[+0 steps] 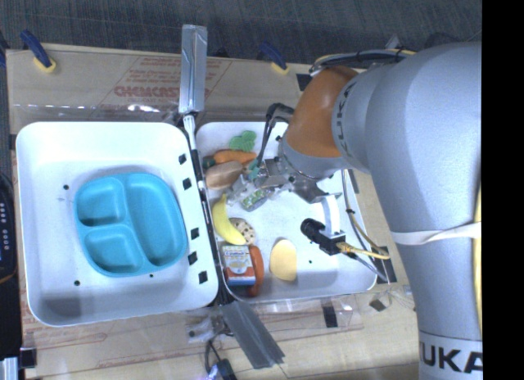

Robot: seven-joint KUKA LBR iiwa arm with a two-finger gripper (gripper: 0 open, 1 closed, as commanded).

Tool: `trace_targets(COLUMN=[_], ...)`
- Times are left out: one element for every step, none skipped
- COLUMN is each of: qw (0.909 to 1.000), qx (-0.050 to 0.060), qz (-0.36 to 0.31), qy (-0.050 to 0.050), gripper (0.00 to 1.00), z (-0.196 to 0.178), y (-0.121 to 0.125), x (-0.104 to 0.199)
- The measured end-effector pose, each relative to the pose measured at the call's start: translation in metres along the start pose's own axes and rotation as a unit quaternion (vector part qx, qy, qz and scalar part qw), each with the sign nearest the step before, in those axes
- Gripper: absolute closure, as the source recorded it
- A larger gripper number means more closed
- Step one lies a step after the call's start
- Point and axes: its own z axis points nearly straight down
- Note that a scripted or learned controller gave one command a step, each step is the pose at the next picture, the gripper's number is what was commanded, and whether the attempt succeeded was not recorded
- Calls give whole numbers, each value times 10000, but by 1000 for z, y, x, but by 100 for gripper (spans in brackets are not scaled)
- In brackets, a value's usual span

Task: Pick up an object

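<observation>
Legibly, the arm (426, 165) bears "KUKA" at its base, and red print (unreadable) marks the bench (147, 83) behind the left bin (41, 206). The gripper (255, 183) sits low near the right bin (360, 276)'s far left corner, beside the banana (223, 221); its opening cannot be told.

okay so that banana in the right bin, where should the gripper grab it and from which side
Grip the banana across its middle, coming straight down from above. It lies flat, running lengthwise beside the right bin's left wall, and is slim across its curve. The wall and the small carton at its lower end crowd it, so a sideways approach looks poor.
</observation>
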Motion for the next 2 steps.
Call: trace_targets(qw=[10000,9990], qx=[14,-74], qz=[-14,-430], qy=[4,-16], gripper=[100,100], z=[-9,-106], y=[0,23], x=[0,37])
